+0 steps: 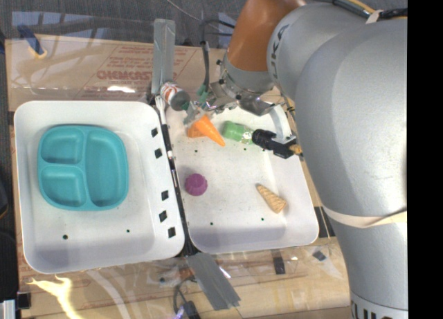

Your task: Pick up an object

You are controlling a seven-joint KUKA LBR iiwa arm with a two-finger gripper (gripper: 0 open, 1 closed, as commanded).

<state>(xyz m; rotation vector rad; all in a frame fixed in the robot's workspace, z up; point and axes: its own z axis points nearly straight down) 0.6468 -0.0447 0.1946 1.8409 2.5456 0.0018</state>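
Orange carrot [205,129] — lies at the right bin's [228,238] far end, beside a green bottle [237,131]. Gripper [201,106] hovers just above; finger state cannot be told. Best approach — descend centred, straddle its thick end, avoid the bottle.

We cannot make out the gripper [202,106] at the right bin's [228,236] far edge; the wrist and clutter mask its fingertips. The grey arm [346,117] covers that bin's far right corner and is cut off by the picture's top and bottom edges.
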